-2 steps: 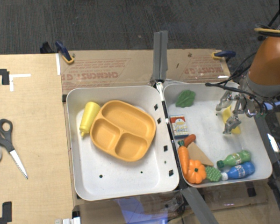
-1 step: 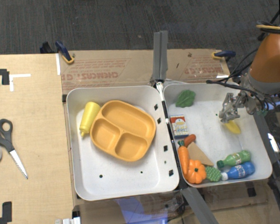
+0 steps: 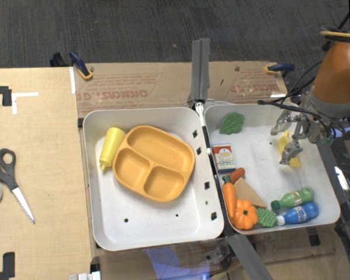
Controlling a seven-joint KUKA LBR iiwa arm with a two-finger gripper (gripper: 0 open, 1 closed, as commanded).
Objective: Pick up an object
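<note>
gripper (image 3: 290,143) hangs over right bin (image 3: 265,178), jaws apart astride a small yellow object (image 3: 285,142) directly beneath, not yet clamped.

Red print runs upside down along the cardboard sheet (image 3: 137,86) behind the bins, upper middle of the frame; its words cannot be read surely.

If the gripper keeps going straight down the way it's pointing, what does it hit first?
Most likely the small yellow object lying right by the gripper tips in the right bin, though depth is hard to judge from this slanted view.
</note>
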